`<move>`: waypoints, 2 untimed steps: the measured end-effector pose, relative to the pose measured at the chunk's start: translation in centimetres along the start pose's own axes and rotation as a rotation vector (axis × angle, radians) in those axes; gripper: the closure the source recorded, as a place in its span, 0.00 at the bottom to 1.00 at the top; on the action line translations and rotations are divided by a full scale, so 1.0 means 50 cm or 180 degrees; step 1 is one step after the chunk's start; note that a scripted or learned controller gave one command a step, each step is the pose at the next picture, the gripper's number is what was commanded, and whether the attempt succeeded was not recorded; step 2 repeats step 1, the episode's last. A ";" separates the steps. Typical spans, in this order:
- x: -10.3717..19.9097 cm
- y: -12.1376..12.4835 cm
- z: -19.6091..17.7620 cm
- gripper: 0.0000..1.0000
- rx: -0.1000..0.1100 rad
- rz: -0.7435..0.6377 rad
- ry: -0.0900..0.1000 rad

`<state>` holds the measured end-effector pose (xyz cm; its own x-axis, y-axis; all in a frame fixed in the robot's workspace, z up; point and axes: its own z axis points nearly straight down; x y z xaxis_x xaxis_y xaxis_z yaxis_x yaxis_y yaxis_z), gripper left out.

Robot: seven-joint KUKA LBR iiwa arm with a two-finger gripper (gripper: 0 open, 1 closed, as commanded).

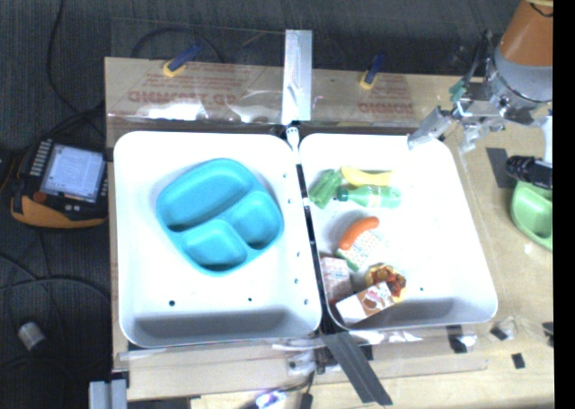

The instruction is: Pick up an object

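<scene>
The right bin (pixel 449 245) holds several small items. A dark green piece (pixel 325 186) lies beside a yellow one (pixel 365 175) and a light green one (pixel 375 194) near its far side. An orange and white item (pixel 358 235) sits mid-bin, and printed packets (pixel 377 290) lie at the near edge. My gripper (pixel 443 136) hangs over the bin's far right corner, above and to the right of these items. Its fingers are spread, it is open, and nothing is between them.
A blue divided tray (pixel 218 214) fills much of the left bin (pixel 135 308). A green object (pixel 535 208) sits on the bench right of the bins. A metal post (pixel 298 70) stands behind the divider. A small screen device (pixel 67 175) lies far left.
</scene>
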<state>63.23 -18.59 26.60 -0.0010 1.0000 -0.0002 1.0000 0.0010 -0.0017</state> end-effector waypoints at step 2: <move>0.026 0.011 0.197 0.00 0.0001 -0.0582 -0.0005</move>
